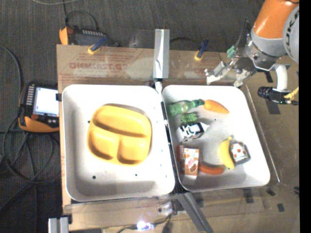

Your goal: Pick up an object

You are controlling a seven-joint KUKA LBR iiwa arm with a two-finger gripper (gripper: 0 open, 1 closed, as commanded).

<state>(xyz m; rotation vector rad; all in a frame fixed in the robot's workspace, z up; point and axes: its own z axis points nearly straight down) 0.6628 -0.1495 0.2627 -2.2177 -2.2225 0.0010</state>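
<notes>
The right bin holds several small items: a green bottle, an orange carrot, a small green piece, a black-and-white carton, a yellow banana, a red-and-white box, an orange-brown carton and a red sausage. My gripper hangs over the bin's far rim, above and behind the carrot. It is open, with nothing between its fingers. The arm's orange band rises toward the top right.
The left bin holds a yellow divided tray. A metal post stands behind the seam between the bins. Two clamps hold a cardboard sheet. An orange-cased screen lies left of the bench.
</notes>
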